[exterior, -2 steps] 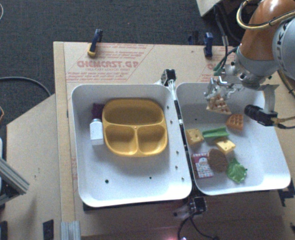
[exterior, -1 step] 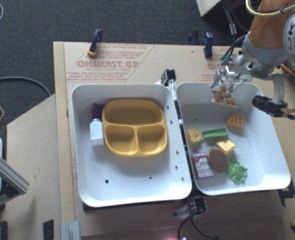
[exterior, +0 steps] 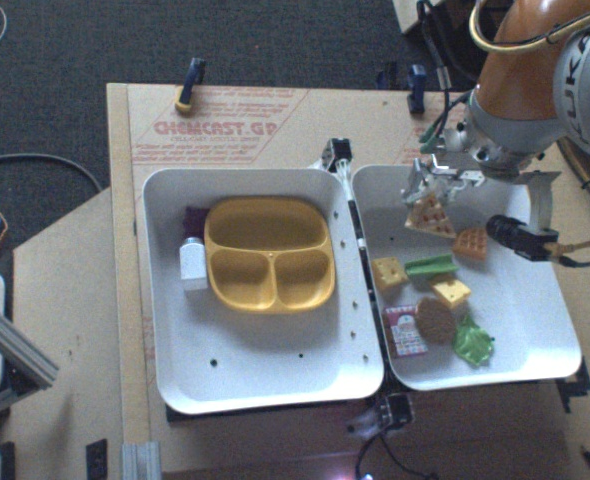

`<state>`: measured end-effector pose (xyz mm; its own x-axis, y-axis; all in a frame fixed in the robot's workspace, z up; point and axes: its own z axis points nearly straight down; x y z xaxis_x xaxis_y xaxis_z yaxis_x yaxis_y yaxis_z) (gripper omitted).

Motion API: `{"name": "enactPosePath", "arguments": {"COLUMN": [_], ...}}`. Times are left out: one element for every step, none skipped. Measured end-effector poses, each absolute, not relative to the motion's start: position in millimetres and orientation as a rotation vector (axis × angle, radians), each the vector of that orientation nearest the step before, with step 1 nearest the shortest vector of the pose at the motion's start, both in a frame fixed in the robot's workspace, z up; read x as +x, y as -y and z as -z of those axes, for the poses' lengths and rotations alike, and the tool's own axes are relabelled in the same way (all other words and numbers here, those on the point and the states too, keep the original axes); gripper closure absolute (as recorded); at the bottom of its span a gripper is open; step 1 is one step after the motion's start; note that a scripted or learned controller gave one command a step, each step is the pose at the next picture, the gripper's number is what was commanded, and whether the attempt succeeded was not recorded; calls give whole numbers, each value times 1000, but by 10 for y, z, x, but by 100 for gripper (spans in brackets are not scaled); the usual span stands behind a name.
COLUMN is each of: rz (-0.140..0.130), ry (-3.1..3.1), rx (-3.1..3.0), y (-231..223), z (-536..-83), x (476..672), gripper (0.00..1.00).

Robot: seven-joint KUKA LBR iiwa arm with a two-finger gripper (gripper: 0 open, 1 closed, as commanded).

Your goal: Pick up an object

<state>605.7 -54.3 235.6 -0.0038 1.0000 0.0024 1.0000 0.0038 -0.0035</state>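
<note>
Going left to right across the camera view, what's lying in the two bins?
White bottle → yellow divided plate → cheese cube → green block → small waffle.

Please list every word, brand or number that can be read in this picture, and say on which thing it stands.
"CHEMCAST GP", large red print on the board under the bins.
Smaller red lines around it: too blurred to read.
"KU", part of a brand, on the arm.
Small packet in the right bin: print unreadable.
</note>
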Motion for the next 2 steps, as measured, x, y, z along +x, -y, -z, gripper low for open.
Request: {"name": "enactPosePath", "arguments": {"rz": [-3, -4], "ry": [2221, 2219], "rx": [-2215, -2219], "y": [266, 267], "z": [-2365, -2143], "x": [5608, 5576], "gripper": [100, 100]}}
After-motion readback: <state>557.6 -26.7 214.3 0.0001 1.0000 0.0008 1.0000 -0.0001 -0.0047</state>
